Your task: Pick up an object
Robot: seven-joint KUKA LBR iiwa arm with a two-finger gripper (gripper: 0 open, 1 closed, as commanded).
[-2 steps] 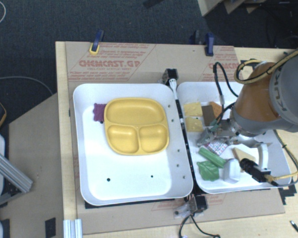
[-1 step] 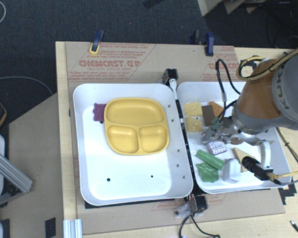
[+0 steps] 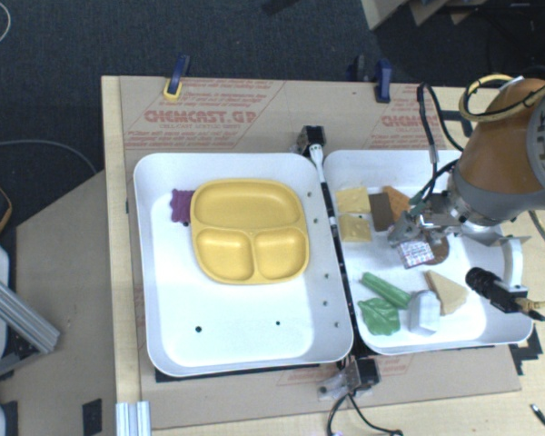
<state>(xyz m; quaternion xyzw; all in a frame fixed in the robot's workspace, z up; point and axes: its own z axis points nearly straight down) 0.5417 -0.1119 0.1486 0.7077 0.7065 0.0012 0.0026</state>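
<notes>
Gripper (image 3: 418, 232) is down in the right bin (image 3: 500, 334), low among the clutter; can't tell its state from this angle. Nothing visibly held. Right under or beside it sits a small dark patterned packet (image 3: 418, 252), likely the target, touching or nearly touching the tip. Nearby: brown block (image 3: 380, 211) and pale yellow block (image 3: 352, 214) to the left, an orange piece (image 3: 398, 198) just above, tan wedge (image 3: 447, 291) and grey block (image 3: 424, 312) below, green toy (image 3: 380, 303) at lower left. To do it well: centre over the packet, keep off the brown block, go straight down and lift vertically so neighbours aren't dragged. The packet looks flat, so it could slip; check before clearing the bin wall. Left bin (image 3: 163, 271) holds a yellow divided plate (image 3: 250, 230) with a purple item (image 3: 181, 205) at its left edge. Desk (image 3: 127, 125) cardboard reads "CHEMCAST GP" in red print, repeated, partly cut off on the right.
</notes>
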